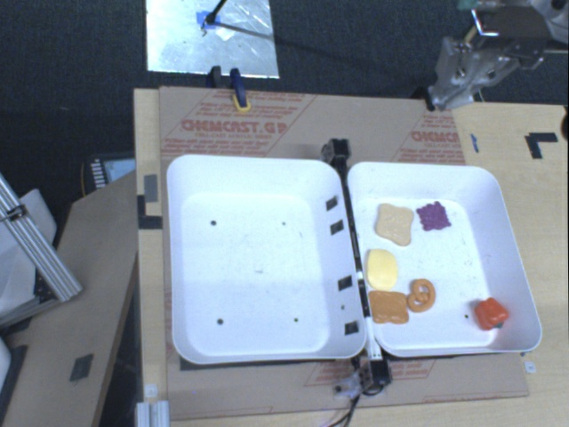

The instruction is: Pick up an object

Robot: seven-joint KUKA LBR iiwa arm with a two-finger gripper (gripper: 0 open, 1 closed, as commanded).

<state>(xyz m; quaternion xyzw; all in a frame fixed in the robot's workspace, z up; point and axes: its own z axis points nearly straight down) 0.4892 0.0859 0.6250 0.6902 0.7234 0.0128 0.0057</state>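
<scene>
The right bin (498,205) holds several small items. A beige bread-like piece (395,223) lies near its back left, with a purple cluster (433,215) beside it. A pale yellow piece (382,268) sits by the left wall, above a brown cracker-like piece (388,307). An orange pretzel (421,294) lies right of those, and a red-orange piece (490,313) rests in the front right corner. My gripper (442,96) hangs high at the top right, beyond the bin's back edge, with nothing seen between its fingers.
The left bin (191,238) stands beside the right one, joined by a black hinge strip (347,238). Both rest on a cardboard sheet (240,123). A shiny metal plate (212,23) lies on the floor at the back.
</scene>
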